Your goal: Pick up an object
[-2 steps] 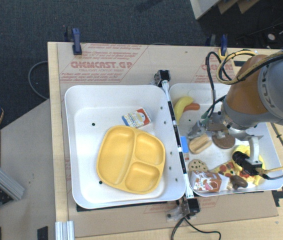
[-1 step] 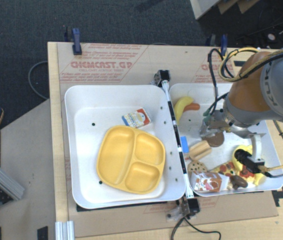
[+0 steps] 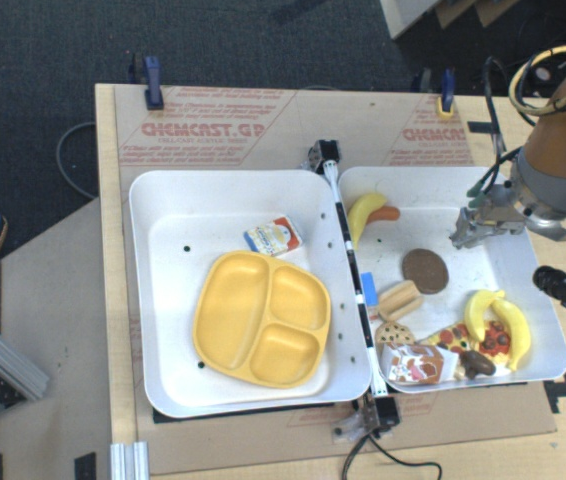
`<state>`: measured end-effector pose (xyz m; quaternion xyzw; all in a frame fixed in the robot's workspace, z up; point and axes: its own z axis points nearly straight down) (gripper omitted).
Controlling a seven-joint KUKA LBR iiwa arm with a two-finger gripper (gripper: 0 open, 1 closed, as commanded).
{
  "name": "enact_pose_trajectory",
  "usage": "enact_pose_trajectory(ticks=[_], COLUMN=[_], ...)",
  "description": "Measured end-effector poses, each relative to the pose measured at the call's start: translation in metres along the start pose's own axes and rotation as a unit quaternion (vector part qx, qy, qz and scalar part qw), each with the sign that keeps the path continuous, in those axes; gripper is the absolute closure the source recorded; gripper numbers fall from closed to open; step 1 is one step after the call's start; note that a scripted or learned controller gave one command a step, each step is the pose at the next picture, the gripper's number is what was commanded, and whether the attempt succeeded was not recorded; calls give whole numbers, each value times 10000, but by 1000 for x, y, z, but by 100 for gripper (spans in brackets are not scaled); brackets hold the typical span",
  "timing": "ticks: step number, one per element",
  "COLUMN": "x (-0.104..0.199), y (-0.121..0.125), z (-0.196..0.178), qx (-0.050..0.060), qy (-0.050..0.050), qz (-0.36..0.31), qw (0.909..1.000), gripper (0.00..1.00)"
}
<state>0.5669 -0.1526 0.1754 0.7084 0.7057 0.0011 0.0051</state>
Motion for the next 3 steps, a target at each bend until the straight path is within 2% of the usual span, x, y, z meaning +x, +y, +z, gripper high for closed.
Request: enact_pose_trajectory(ticks=[1, 2, 3], x=[4, 25, -45], y=[-1, -16, -89], z=[5, 93, 88], qx=[41, 92, 4], qy=[22, 44, -9], qz=[-18, -21, 15], qw=[10000, 9999, 10000], gripper=[0, 0, 0])
